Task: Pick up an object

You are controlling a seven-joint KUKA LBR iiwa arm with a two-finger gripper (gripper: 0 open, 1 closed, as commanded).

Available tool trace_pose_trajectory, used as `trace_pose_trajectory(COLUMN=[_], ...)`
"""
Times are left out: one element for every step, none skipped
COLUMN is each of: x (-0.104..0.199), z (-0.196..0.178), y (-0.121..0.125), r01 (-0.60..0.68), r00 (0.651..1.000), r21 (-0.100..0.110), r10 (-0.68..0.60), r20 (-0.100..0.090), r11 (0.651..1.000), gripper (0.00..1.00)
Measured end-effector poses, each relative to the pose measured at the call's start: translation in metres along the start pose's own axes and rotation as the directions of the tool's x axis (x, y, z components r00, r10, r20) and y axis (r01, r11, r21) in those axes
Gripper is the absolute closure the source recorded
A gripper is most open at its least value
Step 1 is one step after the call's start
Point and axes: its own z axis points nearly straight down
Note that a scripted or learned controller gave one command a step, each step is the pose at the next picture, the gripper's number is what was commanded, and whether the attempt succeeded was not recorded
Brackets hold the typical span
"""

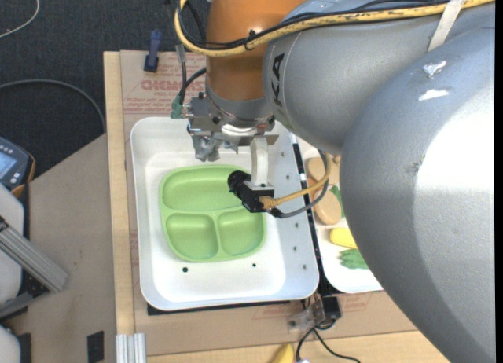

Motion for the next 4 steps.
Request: trace_pose_trajectory(x=[0.014,-0.018,0.013,0.013], z=[0.0,-0.045,-0.029,-0.123], y=[-0.089,-0.019,-0.042,-0.106], r01=[-0.002,-0.012,-0.003,-0.003], r00=[1.0,1.0,1.0,1.0], r21=[0.008,-0.01,0.005,-0.008], r10=[0.002,0.012,0.003,0.003], r20=[0.002,0.003,0.003,-0.003], r11=[1.0,1.0,1.0,1.0], gripper=[1.0,1.0,1.0,1.0])
